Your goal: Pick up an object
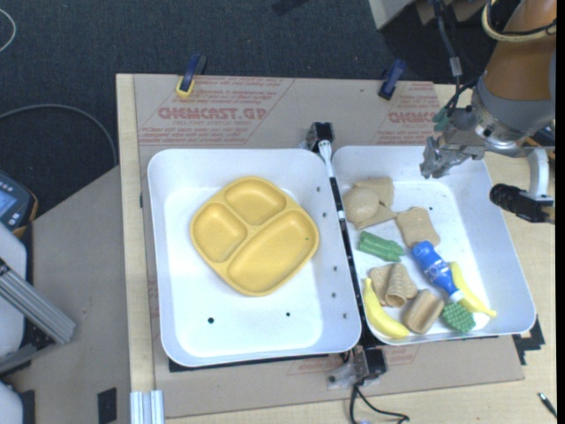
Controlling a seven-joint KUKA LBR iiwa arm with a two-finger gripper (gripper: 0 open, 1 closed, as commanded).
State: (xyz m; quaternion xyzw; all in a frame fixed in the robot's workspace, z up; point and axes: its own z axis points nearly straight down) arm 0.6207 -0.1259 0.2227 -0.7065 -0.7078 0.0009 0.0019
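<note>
My gripper (pixel 435 167) hangs over the far edge of the right bin (pixel 508 263), with nothing visibly between its fingers. Below it in that bin lie tan bread-like pieces (pixel 366 202), another tan piece (pixel 415 226), a green pod (pixel 380 246), a blue bottle (pixel 434 267), a waffle cone (pixel 393 283), a tan roll (pixel 423 310), a yellow banana (pixel 381 315), a small green piece (pixel 458 315) and a thin yellow item (pixel 471 293). All of them lie nearer the camera than the gripper, apart from it.
The left bin (pixel 177 307) holds a yellow divided plate (pixel 254 233). A black divider strip (pixel 336 210) runs between the bins. Blue and yellow clamps (pixel 189 75) hold the cardboard base at the far edge.
</note>
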